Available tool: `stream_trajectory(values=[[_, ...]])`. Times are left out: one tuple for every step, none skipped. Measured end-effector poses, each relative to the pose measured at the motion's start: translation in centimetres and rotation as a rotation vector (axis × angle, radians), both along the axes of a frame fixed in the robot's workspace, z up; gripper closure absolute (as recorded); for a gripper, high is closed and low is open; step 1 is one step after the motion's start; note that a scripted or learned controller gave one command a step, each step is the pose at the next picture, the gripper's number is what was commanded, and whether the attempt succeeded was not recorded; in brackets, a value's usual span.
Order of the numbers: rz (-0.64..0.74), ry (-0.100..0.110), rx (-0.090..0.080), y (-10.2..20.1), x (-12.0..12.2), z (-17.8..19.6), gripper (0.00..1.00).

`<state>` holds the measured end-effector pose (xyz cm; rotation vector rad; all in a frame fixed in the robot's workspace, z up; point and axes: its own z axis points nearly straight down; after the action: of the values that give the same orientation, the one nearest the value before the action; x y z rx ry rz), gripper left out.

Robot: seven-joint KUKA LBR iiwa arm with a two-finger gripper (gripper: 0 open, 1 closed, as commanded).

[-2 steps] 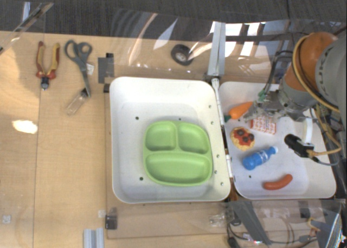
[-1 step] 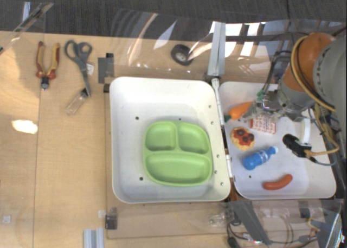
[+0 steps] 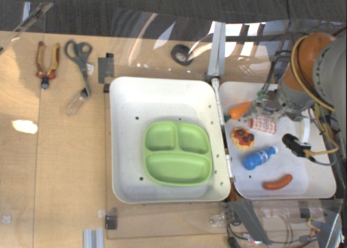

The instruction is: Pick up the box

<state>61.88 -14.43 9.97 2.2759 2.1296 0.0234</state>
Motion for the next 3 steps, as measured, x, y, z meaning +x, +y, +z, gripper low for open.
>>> stream_trajectory(values=[[0.074,0.0,-0.006,0.3,0.1,0.0,0.0],[0.163,-0.002,-0.011,0.4,-0.1,0.0,0.0],[0.167,-0.015,-0.011,0.6,0.3,1.4,1.0]])
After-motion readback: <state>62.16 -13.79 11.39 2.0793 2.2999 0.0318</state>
